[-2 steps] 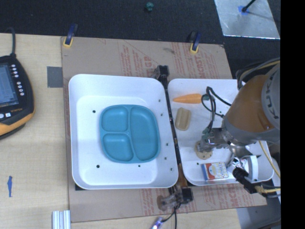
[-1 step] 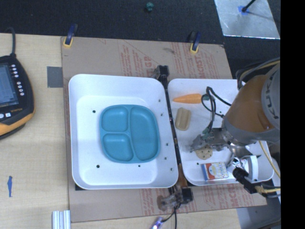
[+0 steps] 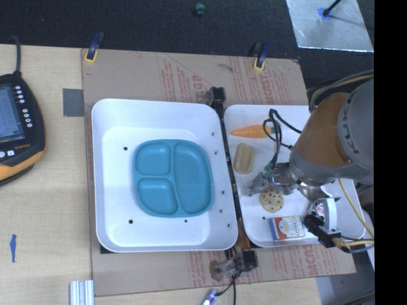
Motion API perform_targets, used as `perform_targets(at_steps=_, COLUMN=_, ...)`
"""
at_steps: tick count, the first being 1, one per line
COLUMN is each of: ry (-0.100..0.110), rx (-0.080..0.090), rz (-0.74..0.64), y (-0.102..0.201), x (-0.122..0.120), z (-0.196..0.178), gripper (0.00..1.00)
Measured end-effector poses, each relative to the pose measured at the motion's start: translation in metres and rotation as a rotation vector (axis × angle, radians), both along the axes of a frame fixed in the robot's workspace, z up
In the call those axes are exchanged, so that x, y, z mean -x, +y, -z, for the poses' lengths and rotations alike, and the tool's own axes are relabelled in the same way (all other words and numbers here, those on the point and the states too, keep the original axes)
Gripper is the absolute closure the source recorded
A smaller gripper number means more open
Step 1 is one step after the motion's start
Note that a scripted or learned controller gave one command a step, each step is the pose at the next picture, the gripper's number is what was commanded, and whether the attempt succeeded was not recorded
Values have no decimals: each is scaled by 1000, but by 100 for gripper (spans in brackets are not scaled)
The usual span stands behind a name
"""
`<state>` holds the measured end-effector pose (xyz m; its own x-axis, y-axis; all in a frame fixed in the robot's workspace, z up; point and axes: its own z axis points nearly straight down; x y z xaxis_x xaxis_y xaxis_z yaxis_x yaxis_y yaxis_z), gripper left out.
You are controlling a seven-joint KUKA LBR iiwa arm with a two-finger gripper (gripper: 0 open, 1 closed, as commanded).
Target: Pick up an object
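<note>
Gripper [image 3: 266, 182] low in the right bin [image 3: 254, 116], above the cookie [image 3: 271, 200].
We see the cookie just below the fingers, apart from them; we cannot tell their opening.

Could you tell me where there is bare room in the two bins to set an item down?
The left bin has bare white floor all round the blue divided plate, widest along its near edge. The right bin is crowded: carrot, tan block, cookie, small carton and the claw share it.
</note>
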<state>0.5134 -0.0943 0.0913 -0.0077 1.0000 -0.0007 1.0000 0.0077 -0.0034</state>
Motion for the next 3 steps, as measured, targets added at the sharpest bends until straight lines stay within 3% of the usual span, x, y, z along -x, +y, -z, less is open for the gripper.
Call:
perform_targets(at_steps=1, ry=1, rx=1, rz=-1, y=-1, x=0, z=-10, gripper=100)
perform_targets(at_steps=2, ry=1, rx=1, rz=-1, y=-1, x=0, z=-10, gripper=0)
perform_targets(at_steps=3, ry=1, rx=-1, rz=1, y=1, x=38, z=0, gripper=0)
